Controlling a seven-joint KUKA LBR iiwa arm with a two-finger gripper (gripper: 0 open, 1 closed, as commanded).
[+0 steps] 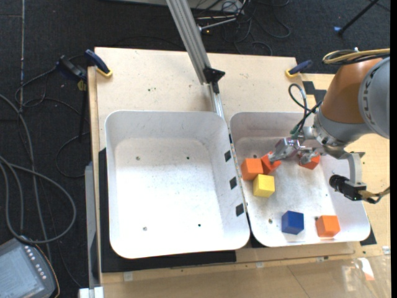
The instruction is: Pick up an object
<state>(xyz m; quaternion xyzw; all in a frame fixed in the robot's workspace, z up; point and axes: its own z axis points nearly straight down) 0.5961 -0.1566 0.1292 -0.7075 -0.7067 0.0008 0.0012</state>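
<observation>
I am hanging my end effector (290, 155), its fingers spread wide and gripping nothing, just beside the orange block (251, 167) in the right bin (347, 228).

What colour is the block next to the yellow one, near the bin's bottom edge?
Blue. The blue block sits below the yellow block in the camera view.

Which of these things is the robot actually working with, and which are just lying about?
Part of the job:
- gripper, down in the right bin
- orange block
- yellow block
- blue block
- second orange block

Just lying about:
- left bin
- clamps
- floor cables
</observation>
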